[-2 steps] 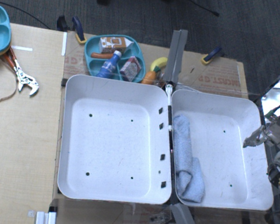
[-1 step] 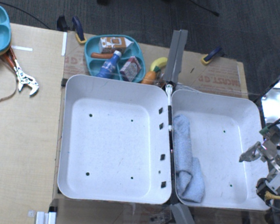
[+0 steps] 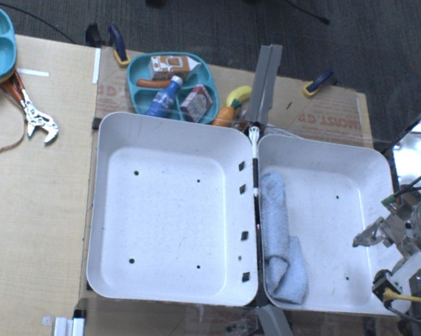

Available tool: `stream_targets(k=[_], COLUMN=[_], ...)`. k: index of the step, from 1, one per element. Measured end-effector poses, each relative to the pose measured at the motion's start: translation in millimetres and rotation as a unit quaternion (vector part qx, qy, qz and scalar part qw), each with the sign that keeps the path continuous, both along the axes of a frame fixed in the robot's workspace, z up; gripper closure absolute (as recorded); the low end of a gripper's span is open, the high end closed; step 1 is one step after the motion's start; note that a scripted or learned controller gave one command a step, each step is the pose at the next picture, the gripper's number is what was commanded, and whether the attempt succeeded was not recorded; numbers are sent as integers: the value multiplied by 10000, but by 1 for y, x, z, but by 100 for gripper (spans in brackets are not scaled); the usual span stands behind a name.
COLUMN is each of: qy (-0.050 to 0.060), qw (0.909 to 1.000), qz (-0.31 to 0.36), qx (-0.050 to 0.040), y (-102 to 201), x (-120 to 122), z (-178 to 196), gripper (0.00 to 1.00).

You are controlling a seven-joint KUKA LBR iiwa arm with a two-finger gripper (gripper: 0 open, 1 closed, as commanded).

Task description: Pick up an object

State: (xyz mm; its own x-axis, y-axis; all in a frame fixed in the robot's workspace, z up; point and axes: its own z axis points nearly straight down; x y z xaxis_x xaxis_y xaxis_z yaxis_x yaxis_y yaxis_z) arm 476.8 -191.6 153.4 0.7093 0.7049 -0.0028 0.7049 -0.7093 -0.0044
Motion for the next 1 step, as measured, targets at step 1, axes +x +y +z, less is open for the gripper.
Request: stream_targets(k=[1], qy=[-4], qw=[9982], qz=[-593], qx=[0], y=[-26], x=[0], z=[-8], gripper=[0])
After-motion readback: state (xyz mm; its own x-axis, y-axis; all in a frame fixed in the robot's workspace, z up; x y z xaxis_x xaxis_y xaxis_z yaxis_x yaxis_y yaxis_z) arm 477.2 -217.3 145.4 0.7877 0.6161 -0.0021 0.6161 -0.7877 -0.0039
